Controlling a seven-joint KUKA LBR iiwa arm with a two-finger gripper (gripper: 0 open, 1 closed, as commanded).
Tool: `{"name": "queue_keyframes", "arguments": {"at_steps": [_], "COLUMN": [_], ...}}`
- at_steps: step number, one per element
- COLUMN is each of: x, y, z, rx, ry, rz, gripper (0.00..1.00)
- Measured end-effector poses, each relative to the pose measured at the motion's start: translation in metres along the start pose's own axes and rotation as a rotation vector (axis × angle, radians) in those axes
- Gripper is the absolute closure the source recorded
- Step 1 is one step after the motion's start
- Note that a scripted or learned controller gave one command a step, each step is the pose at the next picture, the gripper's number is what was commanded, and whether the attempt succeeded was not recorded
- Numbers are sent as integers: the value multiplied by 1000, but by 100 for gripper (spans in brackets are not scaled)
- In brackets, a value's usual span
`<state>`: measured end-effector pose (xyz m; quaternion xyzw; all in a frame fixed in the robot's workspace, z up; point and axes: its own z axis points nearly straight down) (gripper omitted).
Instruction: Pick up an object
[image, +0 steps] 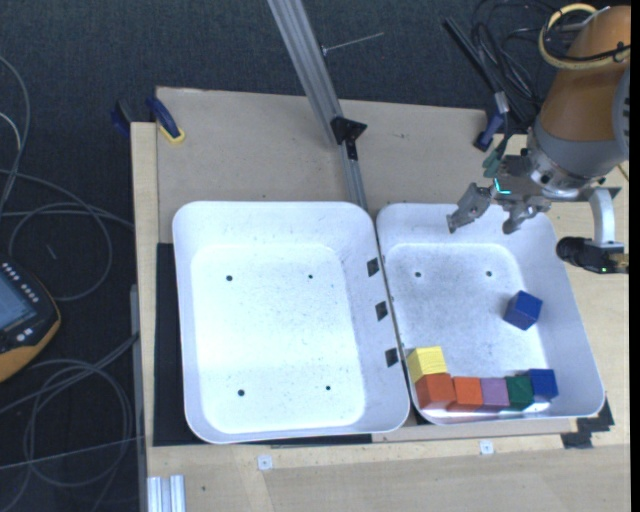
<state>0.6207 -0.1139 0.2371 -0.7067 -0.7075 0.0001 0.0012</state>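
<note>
- Camera view: the tool (490, 212) hangs above the far rim of the right bin (570, 300), its two fingers spread apart with nothing between them.
- No block has been lifted, so the pick looks not yet begun; reaching down, closing on a block and raising it are all left to do.
- A lone blue block (522, 309) lies on the right bin's floor, nearer to us than the tool and a little to its right, well apart from the fingers.
- Along that bin's near wall sits a packed row: a yellow block (427, 360) on the left end, then an orange block (433, 387), a red block (467, 391), a purple block (496, 391), a green block (519, 388) and a second blue block (543, 382).
- The lone blue block, standing free of its neighbours, seems the easier target.
- The left bin (185, 300) lies beside the right bin on the counter (250, 130).
</note>
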Motion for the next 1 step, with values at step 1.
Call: {"name": "queue_keyframes", "arguments": {"at_steps": [1], "x": [-37], "y": [-67], "z": [28], "rx": [5], "ry": [0], "rz": [6], "gripper": [0]}}
